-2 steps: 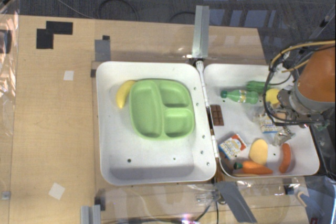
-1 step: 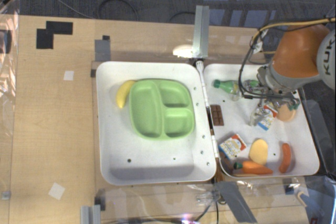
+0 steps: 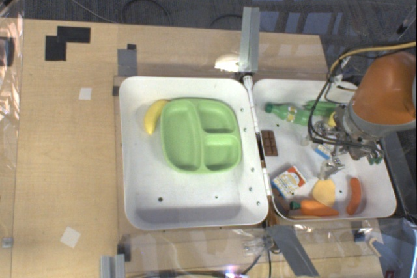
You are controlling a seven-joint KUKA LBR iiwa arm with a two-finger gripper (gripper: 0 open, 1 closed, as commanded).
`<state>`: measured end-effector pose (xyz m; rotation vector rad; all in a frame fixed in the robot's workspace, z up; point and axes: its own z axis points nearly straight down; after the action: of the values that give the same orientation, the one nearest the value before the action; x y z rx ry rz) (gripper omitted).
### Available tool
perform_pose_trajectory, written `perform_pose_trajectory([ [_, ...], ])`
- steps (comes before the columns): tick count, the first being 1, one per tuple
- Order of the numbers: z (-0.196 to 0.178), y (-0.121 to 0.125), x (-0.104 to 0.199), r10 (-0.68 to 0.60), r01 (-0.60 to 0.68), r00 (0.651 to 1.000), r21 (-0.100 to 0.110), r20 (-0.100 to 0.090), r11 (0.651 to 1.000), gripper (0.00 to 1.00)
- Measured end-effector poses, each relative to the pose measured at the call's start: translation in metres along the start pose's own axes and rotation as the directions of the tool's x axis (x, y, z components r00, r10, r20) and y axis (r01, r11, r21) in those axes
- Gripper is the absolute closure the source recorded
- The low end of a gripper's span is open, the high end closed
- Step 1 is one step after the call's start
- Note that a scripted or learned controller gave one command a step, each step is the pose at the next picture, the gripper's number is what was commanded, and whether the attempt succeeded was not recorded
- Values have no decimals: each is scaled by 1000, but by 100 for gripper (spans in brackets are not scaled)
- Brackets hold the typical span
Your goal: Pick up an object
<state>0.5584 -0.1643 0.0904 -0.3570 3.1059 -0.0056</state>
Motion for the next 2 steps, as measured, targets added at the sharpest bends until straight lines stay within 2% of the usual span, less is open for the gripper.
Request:
perform_pose_trajectory([
  [1, 2, 28, -72, -208, 208, 978, -3, 1, 978, 0],
  [2, 3, 44, -121, -102, 101, 994, -11, -31, 995, 0],
])
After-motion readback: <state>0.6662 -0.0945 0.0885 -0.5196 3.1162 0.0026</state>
